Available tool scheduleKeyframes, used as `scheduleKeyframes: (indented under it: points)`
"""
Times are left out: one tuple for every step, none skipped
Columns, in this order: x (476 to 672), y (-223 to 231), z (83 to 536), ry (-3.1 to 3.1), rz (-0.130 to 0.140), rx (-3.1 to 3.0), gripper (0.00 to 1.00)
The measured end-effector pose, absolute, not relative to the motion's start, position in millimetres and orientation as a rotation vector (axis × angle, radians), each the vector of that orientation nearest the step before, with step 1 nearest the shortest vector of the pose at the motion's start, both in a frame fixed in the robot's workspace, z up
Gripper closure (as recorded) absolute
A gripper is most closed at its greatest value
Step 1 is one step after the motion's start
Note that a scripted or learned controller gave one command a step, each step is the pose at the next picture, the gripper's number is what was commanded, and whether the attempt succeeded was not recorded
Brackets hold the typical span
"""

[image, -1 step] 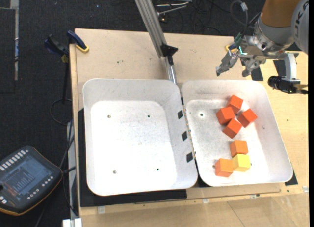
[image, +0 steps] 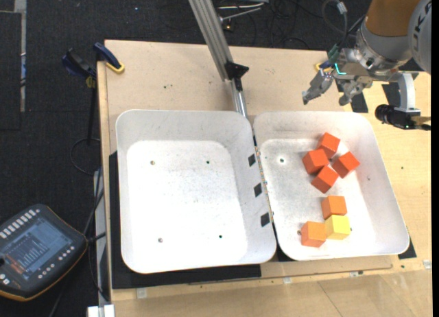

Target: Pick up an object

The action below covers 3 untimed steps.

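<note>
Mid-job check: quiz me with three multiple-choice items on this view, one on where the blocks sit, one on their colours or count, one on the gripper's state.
1. Where are the small cube blocks?
A. left white bin
B. right white bin
C. bare bench

2. How many blocks are yellow?
A. one
B. three
C. none

3. What is the two-finger gripper doing?
A. gripping a block
B. resting inside the left bin
C. raised over the bench beyond the right bin, holding nothing

Key:
1 B: all cubes lie in the right white bin.
2 A: one yellow cube beside orange cubes.
3 C: the gripper sits over the bench with no block between its fingers.
</note>
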<state>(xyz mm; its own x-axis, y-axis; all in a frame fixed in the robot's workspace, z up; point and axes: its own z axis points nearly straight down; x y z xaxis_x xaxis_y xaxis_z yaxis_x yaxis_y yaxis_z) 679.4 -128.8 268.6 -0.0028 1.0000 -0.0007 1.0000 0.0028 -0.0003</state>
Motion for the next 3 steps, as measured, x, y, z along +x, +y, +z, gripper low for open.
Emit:
scheduleKeyframes:
  points:
    - [673.8, -127, 224, 2.224, -0.005, 2.223, 0.0]
    - [665.4, -133, 169, 2.223, -0.006, 2.225, 0.0]
    - [675.1, -133, 117, 2.226, -0.004, 2.22, 0.0]
